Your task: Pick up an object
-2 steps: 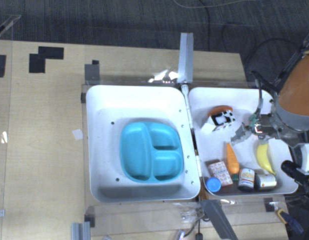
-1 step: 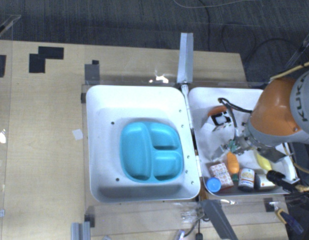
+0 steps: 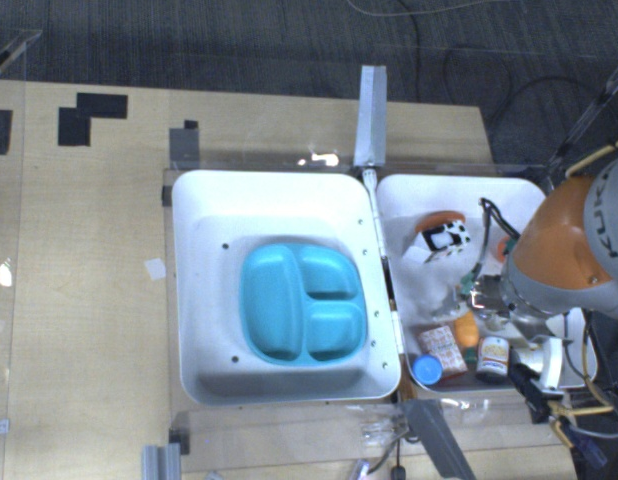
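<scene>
Tool (image 3: 476, 303) low in right bin (image 3: 409, 208), grip state unclear, clutter crowding near edge, far half open.

Arm (image 3: 579, 243) cut off by the right edge of the camera view; its orange and grey wrist covers the right part of the right bin (image 3: 409, 193), hiding that bin's right wall and whatever lies beneath; gripper (image 3: 476, 298) mostly masked by the wrist, finger state not discernible; small jar (image 3: 494, 356) label too small to read; flat packet (image 3: 442, 348) print illegible; orange object (image 3: 467, 330) partly overlapped, shape unclear; cable (image 3: 459, 3) runs off the top edge.
</scene>
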Robot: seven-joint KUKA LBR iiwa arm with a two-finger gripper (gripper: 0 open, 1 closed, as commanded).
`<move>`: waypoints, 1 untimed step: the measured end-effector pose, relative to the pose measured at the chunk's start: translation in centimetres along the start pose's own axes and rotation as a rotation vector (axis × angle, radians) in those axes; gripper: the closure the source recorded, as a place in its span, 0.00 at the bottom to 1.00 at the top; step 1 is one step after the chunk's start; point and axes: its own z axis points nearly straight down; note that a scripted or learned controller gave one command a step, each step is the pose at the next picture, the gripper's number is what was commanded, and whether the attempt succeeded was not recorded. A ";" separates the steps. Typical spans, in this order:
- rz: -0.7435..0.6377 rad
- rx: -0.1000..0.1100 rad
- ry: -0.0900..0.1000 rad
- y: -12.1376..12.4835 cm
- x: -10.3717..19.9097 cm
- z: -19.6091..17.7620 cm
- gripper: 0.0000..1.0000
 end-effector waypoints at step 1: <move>-0.001 -0.007 -0.001 0.3 0.1 -1.1 1.00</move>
